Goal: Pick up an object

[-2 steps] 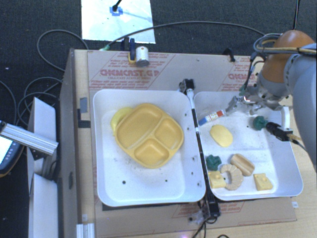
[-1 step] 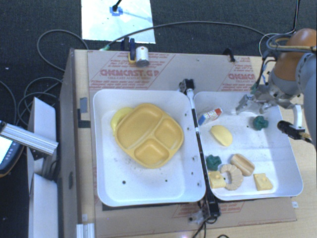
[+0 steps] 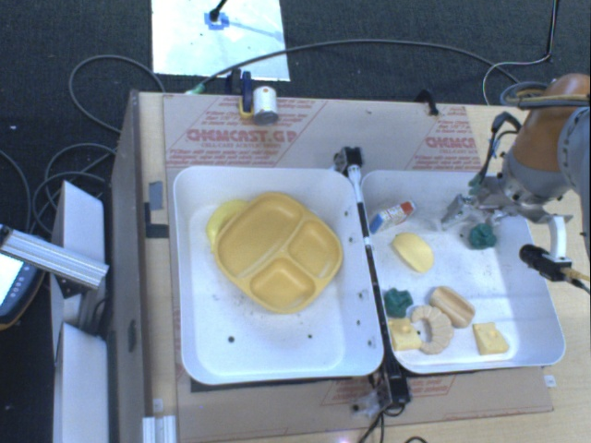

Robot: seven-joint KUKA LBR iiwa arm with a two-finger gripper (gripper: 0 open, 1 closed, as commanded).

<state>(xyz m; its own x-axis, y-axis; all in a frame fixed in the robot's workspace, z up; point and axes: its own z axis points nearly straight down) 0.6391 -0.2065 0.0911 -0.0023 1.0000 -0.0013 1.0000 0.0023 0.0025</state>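
A: What sits nearest, low in the frame?

B: In the right bin [image 3: 545,344] there is a yellow cheese wedge [image 3: 489,339], a tan bread roll [image 3: 452,305], a pale ring-shaped toy [image 3: 434,329] and a small dark green lump [image 3: 399,300]. They look like light toy food.

A: And a bit farther up?

B: A yellow lemon shape [image 3: 413,252] lies in the middle of that bin. It looks smooth and round, so I think it could slip. A little tube with a red end [image 3: 391,217] lies near the bin's upper left corner.

A: What is the pincer after?

B: The pincer [image 3: 482,212] hangs at the upper right of the frame, just above a small teal lump [image 3: 480,237]. I think that is the thing to pick. It looks small, light and bumpy, so a grab across its middle should work. I cannot tell if the pincer is apart or together.

A: What about the left bin [image 3: 199,340]?

B: It holds a big yellow divided plate [image 3: 277,250]. It looks stiff, wide and hard to grab.

A: Any words?

B: Yes, red letters on the tabletop board [image 3: 305,123] at the top, something like "CHEMCAST GP".
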